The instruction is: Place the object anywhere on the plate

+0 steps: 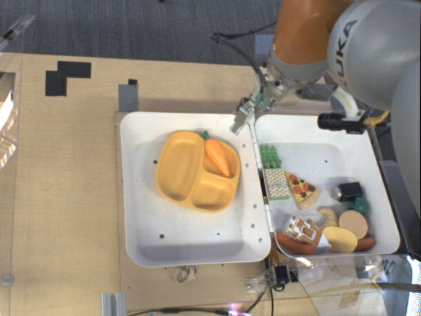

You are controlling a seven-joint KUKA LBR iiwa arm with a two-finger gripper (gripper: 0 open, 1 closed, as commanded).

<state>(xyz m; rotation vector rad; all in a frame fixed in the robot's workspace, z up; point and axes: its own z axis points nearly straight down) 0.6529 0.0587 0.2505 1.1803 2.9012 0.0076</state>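
- The tool [245, 116] hangs above the rim between the 2 bins, at their far edge; whether its fingers are open or closed I cannot tell, and nothing shows between them.
- The carrot [218, 157] lies on the yellow plate [181, 173] in the left bin [141, 196], in the plate's upper right compartment, so the task looks done.
- Risk: the carrot sits near the plate's right rim, just below the tool; a low sweep could knock it off or shove the plate.
- Risk: another pick from the crowded right bin [329, 153], with its pizza slice [303, 190] and sausage [297, 245], could drag neighbours along or clip the shared rim.
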